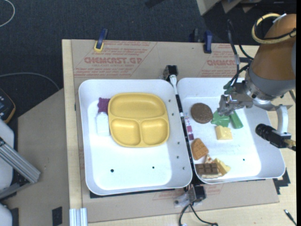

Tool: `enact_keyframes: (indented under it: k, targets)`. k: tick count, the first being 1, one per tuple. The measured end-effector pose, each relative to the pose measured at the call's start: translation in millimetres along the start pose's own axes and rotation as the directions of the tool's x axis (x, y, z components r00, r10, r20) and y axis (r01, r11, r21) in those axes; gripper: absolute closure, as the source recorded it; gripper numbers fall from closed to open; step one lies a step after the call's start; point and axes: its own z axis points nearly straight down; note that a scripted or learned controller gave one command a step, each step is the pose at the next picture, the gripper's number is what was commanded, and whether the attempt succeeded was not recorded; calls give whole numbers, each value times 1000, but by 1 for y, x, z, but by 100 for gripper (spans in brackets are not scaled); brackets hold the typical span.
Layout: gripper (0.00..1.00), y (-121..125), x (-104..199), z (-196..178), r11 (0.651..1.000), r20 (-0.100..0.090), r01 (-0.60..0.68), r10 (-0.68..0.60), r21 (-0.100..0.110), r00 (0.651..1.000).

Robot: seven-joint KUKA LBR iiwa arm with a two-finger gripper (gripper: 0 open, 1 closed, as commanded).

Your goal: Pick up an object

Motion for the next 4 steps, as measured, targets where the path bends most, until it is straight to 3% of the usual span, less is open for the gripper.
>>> enact_keyframes:
  k: [1, 2, 3, 4]
  targets:
    - [100, 17, 58, -4, 1000, 1, 1, -1, -3, 1000]
    - [100, 34, 83, 13, 1000, 3, -3, 3, -2, 1000]
    - [100, 27, 67, 0, 1000, 3, -7, 7, -3, 1000]
    - [100, 24, 69, 2, 1000, 2, -6, 6, 2, 1000]
